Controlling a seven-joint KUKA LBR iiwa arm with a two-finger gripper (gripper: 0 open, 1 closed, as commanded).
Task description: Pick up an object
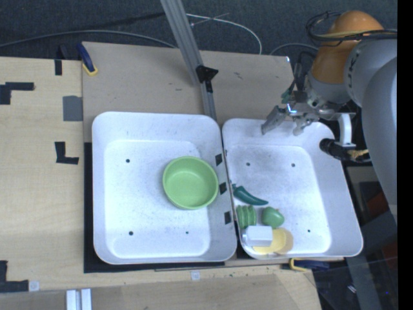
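Observation:
A light green bowl (190, 183) sits upright in the left bin (116, 134), towards its right side. In the right bin (322, 186) a cluster of small items lies at the near left corner: a dark green pepper-like piece (248, 196), a green ridged piece (246, 215), a green round piece (272, 217), a white block (260, 234) and a yellow piece (281, 241). My gripper (282, 125) hangs over the far edge of the right bin, fingers spread apart with nothing between them, well away from the cluster.
A slanted grey metal post (184, 41) rises behind the bins and ends at a black clamp (206, 73). Cables (219, 24) lie across the dark floor behind the bench. Black tape marks dot the wooden bench at left.

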